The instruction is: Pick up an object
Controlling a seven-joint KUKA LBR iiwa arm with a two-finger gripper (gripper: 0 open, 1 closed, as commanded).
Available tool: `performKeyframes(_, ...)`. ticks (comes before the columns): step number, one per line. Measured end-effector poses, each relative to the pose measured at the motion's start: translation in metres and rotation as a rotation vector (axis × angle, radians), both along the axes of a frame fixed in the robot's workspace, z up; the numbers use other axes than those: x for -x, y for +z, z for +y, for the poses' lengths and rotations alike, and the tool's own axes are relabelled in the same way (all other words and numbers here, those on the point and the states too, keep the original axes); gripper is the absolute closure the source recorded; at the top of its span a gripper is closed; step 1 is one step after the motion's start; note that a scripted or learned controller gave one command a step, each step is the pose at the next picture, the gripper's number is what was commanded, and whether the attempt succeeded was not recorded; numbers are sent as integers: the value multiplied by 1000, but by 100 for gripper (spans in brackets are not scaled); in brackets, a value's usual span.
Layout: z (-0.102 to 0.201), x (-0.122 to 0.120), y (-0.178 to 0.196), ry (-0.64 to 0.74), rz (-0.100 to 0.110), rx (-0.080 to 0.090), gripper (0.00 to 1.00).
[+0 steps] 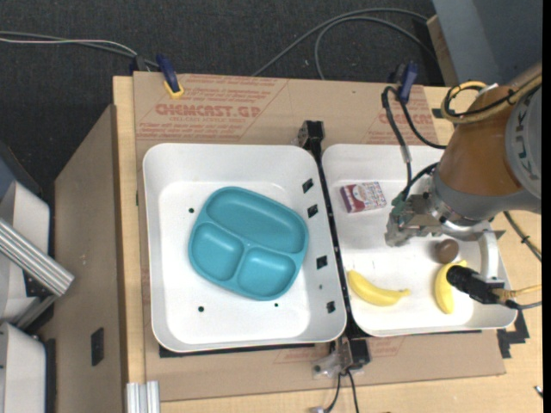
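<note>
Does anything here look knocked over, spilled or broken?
Nothing stands out. The teal divided plate lies flat in the left bin. In the right bin, two bananas, a small box and a brown round thing lie loose and intact.

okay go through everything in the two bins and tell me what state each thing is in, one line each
Blue divided plate: right way up, flat in the left bin, compartments bare.
Small carton: lying flat in the right bin.
Banana: lying loose near the right bin's front edge.
Second banana: lying by the front right corner.
Brown round object: resting beside the claw.
Claw: low over the right bin, holding nothing visible.
</note>
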State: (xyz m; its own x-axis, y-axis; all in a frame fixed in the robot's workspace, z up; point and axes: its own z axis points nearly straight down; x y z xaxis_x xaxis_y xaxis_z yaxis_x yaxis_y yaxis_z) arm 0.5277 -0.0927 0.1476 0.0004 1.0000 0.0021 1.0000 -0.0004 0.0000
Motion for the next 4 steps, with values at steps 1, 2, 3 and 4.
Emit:
performKeyframes(1,3,3,45,2,-5,2,100)
performKeyframes(2,-3,3,108,2,-8,3,100)
performKeyframes(3,-2,2,123,2,-3,2,100)
performKeyframes(4,43,-8,107,5,3,0,100)
